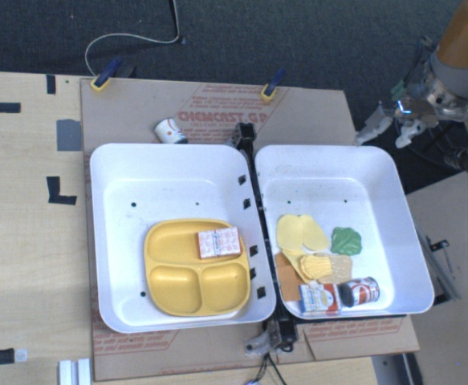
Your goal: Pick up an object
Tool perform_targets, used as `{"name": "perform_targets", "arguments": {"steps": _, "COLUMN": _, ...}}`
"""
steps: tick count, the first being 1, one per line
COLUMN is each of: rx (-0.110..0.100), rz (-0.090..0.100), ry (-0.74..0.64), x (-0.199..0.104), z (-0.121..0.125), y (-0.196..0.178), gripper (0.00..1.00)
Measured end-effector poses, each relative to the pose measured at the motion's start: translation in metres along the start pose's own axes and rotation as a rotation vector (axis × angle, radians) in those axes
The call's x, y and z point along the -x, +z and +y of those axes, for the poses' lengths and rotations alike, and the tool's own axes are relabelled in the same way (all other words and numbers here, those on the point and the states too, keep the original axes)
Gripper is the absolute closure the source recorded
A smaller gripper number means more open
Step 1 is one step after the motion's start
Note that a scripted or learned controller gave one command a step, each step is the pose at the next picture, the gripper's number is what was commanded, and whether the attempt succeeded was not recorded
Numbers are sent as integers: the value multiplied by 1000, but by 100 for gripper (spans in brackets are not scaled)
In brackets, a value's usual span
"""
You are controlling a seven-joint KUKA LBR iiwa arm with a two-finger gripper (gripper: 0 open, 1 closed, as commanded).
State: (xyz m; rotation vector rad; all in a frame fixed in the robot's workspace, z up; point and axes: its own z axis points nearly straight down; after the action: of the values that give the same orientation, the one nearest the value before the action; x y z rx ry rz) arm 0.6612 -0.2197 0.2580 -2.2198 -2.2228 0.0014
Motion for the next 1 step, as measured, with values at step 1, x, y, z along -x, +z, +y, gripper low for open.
{"name": "perform_targets", "arguments": {"steps": 1, "rx": -19, "rz": 8, "ry": -1, "x": -54, "z": -55, "y": 152, "gripper": 0}}
